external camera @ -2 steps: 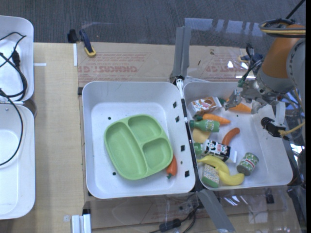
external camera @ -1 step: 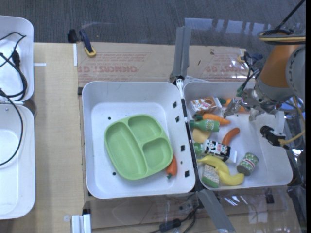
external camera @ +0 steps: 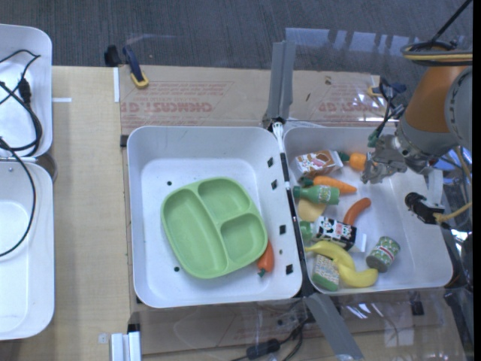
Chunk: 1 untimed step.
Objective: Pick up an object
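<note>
My gripper (external camera: pixel 379 171) hangs over the back of the right bin (external camera: pixel 421 273), open, with nothing between its fingers. Just left of it lie a small orange piece (external camera: pixel 358 159), a printed packet (external camera: pixel 319 162) and an orange carrot (external camera: pixel 334 183). Further forward are a green bottle (external camera: pixel 317 195), a red-orange pepper (external camera: pixel 357 209), a black-and-white carton (external camera: pixel 335 233), a yellow banana (external camera: pixel 347 266) and a green can (external camera: pixel 384 253).
The left bin (external camera: pixel 150 171) holds a green divided plate (external camera: pixel 216 226) with a small carrot (external camera: pixel 266 258) at its right edge. A black cable end (external camera: pixel 418 204) hangs over the right bin's right side. Grey posts (external camera: pixel 281 81) stand behind the bins.
</note>
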{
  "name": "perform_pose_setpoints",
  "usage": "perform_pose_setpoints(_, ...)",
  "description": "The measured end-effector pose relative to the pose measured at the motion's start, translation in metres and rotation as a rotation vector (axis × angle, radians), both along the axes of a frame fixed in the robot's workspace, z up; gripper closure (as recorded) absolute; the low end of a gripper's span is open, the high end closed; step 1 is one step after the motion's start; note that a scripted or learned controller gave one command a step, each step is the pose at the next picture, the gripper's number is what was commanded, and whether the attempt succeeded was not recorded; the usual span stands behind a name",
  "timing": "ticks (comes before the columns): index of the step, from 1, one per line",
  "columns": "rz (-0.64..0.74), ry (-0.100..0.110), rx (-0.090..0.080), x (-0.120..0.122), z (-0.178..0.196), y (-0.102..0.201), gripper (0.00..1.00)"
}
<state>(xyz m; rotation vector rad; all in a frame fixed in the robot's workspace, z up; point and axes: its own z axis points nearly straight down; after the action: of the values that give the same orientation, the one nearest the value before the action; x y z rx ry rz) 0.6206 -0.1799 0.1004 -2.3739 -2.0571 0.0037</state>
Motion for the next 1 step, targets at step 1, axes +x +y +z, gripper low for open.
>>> perform_pose_setpoints(1,-0.132,-0.002,0.000,-0.0170,0.0373,0.0004,1.00)
